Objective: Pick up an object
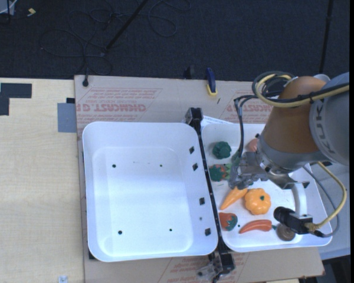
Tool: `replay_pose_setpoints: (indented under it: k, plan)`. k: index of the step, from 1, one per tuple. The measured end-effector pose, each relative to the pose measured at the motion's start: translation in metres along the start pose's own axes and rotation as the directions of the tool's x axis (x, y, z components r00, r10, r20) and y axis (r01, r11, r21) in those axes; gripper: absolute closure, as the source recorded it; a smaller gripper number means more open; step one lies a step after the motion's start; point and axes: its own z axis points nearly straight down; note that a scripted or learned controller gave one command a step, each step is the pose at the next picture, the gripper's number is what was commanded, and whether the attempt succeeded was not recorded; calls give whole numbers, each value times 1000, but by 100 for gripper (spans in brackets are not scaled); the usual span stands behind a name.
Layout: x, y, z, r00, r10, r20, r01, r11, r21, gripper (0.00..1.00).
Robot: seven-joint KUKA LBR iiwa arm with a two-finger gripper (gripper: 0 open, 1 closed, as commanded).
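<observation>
Nearest in the right white plastic bin (pixel 318 249): red toy chilli (pixel 255 226), round orange pumpkin (pixel 257 200) and orange carrot (pixel 232 197); above the carrot's thick end hangs the grey two-finger gripper (pixel 243 175), its grip impossible to tell, dark green lump (pixel 222 150) beyond.

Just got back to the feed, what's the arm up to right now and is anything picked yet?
The arm is reaching in over the right bin, its gripper low among the toy foods, just above the orange carrot and beside the orange pumpkin. Nothing visibly sits in the jaws. A green piece, a red chili and other toys lie loose. The left bin sits alongside.
</observation>
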Motion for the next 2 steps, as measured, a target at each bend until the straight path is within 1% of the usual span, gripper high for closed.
replay_pose_setpoints:
  k: [1,2]
  plan:
    - [69,126,9,1000,-7,-1,7,1000,-7,100]
    - [98,125,-61,1000,-5,-1,5,1000,-10,100]
